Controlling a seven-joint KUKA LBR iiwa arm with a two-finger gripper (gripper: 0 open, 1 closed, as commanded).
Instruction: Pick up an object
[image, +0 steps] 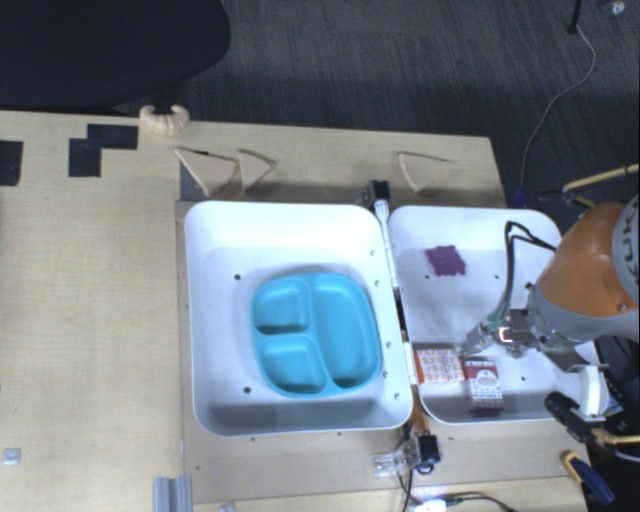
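I reach in from the right over the right bin, my gripper low near that bin's front edge. Whether my fingers are spread or pressed together I cannot tell. Just beside the gripper, along the front edge, lie two small red-and-white packets: one near the front left corner, the other close to its right, apart from it. A purple object lies toward the bin's back edge. In the left bin a blue divided tray rests in the middle.
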